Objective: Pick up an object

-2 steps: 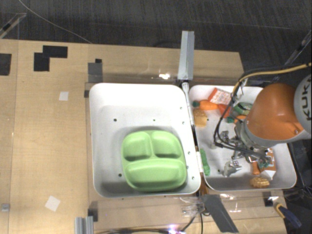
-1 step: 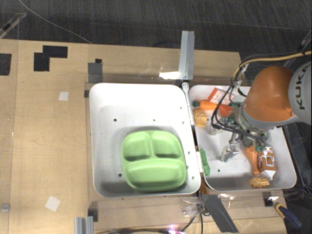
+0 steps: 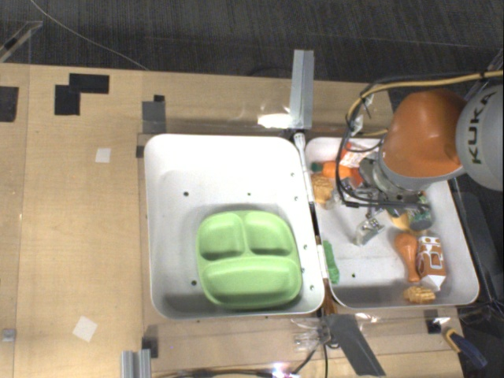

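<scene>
A smooth green plastic tray [image 3: 249, 260], rounded at the corners and moulded into three shallow compartments, lies in the left bin [image 3: 169, 172], whose glossy white floor is otherwise bare plastic with a few small dark holes. The right bin [image 3: 465, 278] holds the clutter: a lumpy tan piece [image 3: 323, 187] by its left wall, a thin green strip [image 3: 330, 262] at the divider, an orange drumstick-shaped toy [image 3: 407, 252], a small white and orange packet [image 3: 431, 260] just beside it, and a knobbly golden bit [image 3: 420, 294] near the front rim. The grey arm with its rounded orange band [image 3: 425, 136] hangs over the back half of this bin, black cables looping at the wrist, and covers whatever lies beneath it (an orange and red scrap peeks out at its left). The tool [image 3: 370, 228] is a small metallic shape low over the bin floor; whether it is wide or narrow I cannot tell, and nothing is seen in it. The worktop [image 3: 71, 235] is pale wood with black tape marks
</scene>
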`<state>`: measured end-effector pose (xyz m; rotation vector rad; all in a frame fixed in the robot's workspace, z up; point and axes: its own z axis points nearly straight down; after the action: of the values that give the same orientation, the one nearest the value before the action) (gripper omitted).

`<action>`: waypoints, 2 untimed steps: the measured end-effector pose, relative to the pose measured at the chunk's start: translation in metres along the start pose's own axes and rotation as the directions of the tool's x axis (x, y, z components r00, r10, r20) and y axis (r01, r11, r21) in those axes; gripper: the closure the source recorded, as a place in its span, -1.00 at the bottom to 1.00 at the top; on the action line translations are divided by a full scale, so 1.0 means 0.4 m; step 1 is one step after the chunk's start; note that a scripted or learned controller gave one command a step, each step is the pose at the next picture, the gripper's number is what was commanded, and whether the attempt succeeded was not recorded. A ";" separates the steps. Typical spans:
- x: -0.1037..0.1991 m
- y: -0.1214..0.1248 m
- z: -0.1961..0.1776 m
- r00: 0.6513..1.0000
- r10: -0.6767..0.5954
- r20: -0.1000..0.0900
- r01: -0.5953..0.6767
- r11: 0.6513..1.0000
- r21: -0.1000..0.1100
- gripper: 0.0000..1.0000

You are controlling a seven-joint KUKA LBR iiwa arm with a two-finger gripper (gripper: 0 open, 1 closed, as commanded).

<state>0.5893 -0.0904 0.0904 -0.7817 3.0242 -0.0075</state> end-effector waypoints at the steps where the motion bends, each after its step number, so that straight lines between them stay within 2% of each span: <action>1: 0.096 0.029 -0.004 1.000 -0.022 0.000 0.022 1.000 -0.001 -1.00; 2: 0.080 0.027 -0.041 1.000 -0.026 0.018 0.025 1.000 0.009 1.00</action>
<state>0.5559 -0.0966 0.1060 -0.8151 2.9953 -0.0134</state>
